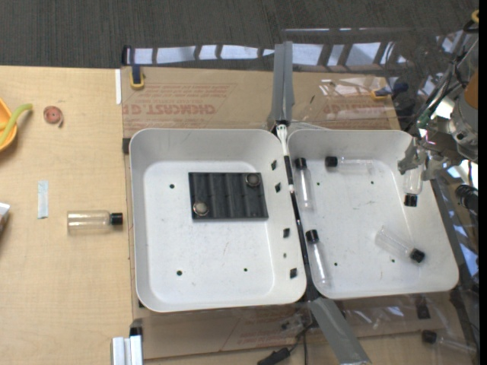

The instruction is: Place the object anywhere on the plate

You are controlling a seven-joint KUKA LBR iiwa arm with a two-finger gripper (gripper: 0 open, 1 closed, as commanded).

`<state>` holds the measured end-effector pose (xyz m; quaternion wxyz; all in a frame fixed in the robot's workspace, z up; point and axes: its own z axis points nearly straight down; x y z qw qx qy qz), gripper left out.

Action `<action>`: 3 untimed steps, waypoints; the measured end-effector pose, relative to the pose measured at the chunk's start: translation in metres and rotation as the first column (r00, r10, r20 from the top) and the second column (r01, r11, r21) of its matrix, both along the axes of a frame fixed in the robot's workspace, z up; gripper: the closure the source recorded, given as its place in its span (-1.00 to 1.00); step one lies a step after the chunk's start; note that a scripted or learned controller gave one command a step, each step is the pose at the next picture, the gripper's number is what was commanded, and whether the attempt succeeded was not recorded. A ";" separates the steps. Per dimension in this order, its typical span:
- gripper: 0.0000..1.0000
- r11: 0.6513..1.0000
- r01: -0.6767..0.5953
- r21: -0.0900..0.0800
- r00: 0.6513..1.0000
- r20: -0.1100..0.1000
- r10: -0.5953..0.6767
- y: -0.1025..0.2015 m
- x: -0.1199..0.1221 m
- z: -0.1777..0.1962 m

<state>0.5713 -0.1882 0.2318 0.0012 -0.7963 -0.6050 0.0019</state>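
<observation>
Step in hand: pick-up. No object lies on the way to the plate yet.

Right bin (445, 280), near to far:
- At 7 o'clock, a clear vial (317, 263) with a black cap lies along the left wall.
- At 4 o'clock, a second vial (396, 243) lies aslant, cap toward the near right corner.
- At 3 o'clock, the gripper (416, 164) hangs over the right wall. A third vial (412, 184), cap nearest the camera, lies directly below it. Whether the gripper is clamped on this vial, or the vial merely lies against the wall beneath it, cannot be told.
- At 10 and 11 o'clock, two further vials (302, 185) (354, 160) lie by the far left corner.

Left bin (141, 280): the plate (228, 196), dark and ribbed, sits just past centre. Two small round pieces (200, 208) (253, 179) rest on it at its 8 and 1 o'clock.

Next move, as a judgement: confirm the grasp, lift clear of the bin wall, and travel toward 9 o'clock across the divider (291, 196) between the bins. Release over bare ribs, avoiding the round pieces.

Obstructions: the raised divider and the bin rims.

On the bench (68, 295) to the left lie a spare vial (90, 220), a small strip (42, 200), a pink disc (52, 114) and an orange bowl (4, 124), all well apart from the travel path.
</observation>
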 end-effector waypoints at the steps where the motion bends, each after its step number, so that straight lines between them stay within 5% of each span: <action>1: 1.00 0.999 0.042 -0.001 0.999 0.002 -0.042 0.060 0.088 0.081; 2: 1.00 0.988 -0.153 0.000 0.988 0.001 0.153 0.071 -0.016 0.017; 3: 1.00 0.977 -0.215 -0.001 0.977 0.003 0.215 0.041 0.088 0.074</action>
